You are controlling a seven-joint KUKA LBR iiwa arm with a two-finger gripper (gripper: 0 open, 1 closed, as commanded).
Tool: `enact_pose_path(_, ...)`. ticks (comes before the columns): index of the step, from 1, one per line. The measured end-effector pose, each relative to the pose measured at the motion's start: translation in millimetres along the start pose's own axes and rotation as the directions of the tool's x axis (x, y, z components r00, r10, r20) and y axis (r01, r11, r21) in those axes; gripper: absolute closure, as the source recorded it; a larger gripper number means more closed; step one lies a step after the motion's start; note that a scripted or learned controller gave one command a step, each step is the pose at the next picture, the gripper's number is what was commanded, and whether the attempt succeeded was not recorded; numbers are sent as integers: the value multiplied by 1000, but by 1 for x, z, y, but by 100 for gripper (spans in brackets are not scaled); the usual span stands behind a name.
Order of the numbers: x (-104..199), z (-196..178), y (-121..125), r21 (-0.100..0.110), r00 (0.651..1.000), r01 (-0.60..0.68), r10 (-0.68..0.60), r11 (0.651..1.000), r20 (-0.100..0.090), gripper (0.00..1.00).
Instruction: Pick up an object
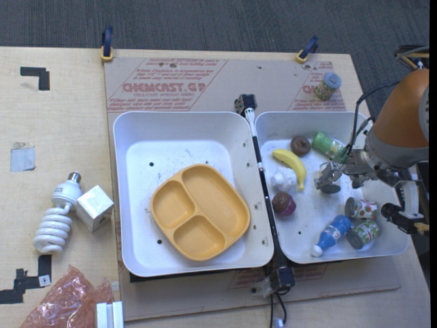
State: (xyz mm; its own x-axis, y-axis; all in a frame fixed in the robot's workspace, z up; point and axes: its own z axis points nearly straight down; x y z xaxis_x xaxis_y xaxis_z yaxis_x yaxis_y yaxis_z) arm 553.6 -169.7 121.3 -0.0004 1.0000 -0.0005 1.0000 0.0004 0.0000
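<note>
The claw (330,178) hangs low inside the right bin (382,251), near its middle; whether it is released or clenched cannot be told from this slant. Candidate objects lie all around it: a green can (328,145) just beyond it on the far side, a yellow banana (291,165) to its left, a brown doughnut-like piece (300,144) far-left of it, a dark red plum-like fruit (284,203) near-left, and a small white object (280,179) beside the banana. Nearer the front edge lie a blue bottle (332,233) and two small printed cans (362,221) to the claw's near right. None of them can be seen between its parts.

The bench (41,149) is pale wood, with a brown board (171,80) clamped under both bins by blue clamps (107,43). Grey carpet (205,9) lies beyond it.

The left bin (136,142) holds a yellow three-section plate (199,212). Left of the bins, on the bench, lie a spiral light bulb (56,217) touching a white cube (95,207), and a crumpled pinkish bag (68,299) nearer the front. A small jar (328,85) stands on the board, beyond the right bin.
</note>
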Motion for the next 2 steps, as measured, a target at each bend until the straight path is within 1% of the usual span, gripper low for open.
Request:
enact_pose_path(1,52,14,51,-1,1000,0,0,1000,0,0)
enact_pose_path(2,50,1,53,-7,1000,1,-1,1000,4,100)
